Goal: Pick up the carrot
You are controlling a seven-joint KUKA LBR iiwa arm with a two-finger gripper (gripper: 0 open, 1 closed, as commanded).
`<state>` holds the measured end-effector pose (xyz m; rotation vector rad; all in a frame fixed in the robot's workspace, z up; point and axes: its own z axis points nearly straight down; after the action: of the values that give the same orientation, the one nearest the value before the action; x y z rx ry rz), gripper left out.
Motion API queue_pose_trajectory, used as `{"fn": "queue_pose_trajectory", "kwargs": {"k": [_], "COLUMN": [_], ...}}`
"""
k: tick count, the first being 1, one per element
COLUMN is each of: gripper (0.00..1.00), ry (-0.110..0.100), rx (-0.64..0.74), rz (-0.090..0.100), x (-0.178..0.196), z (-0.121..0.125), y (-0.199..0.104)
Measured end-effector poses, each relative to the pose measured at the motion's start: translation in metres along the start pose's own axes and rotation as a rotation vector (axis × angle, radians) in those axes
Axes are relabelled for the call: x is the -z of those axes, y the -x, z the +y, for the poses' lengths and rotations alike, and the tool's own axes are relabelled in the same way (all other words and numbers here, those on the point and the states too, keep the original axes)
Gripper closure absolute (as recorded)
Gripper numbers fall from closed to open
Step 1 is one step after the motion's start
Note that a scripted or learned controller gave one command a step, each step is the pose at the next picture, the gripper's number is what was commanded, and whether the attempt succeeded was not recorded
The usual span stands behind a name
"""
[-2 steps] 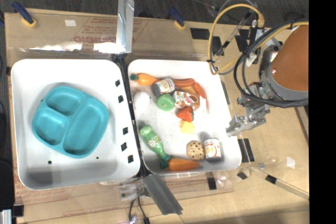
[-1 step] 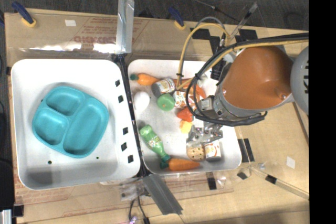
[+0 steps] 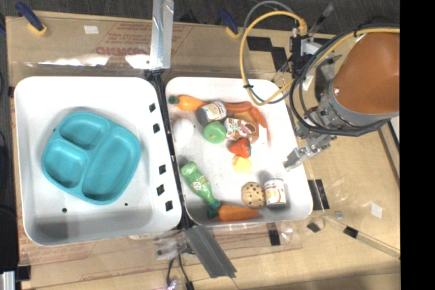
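Two carrot-like things lie in the right bin. A short orange carrot with a green top sits at the bin's far left corner, next to a small can. A longer orange carrot lies along the near wall, just below a cookie. My gripper hangs over the bin's right rim, well to the right of both carrots and touching neither. Nothing is visible in it. The grey arm with its orange band rises behind it.
The right bin also holds a green apple, a white egg, a green bottle, a second can, red and yellow pieces and a long orange-red piece. A teal divided plate sits in the left bin.
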<state>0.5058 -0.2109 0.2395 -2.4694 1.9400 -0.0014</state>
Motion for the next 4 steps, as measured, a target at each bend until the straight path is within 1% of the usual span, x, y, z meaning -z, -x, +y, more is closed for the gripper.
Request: {"fn": "queue_pose_trajectory", "kwargs": {"k": [1, 2, 3, 4], "gripper": [1.0, 1.0, 1.0, 1.0], "ry": [-0.003, 0.005, 0.0, 0.004], "rx": [0.176, 0.318, 0.474, 0.543], "rz": [0.004, -0.004, -0.002, -0.008], "x": [0.113, 0.055, 0.062, 0.01], "z": [-0.003, 0.019, 0.02, -0.03], "y": [0.01, 0.034, 0.035, 0.135]}}
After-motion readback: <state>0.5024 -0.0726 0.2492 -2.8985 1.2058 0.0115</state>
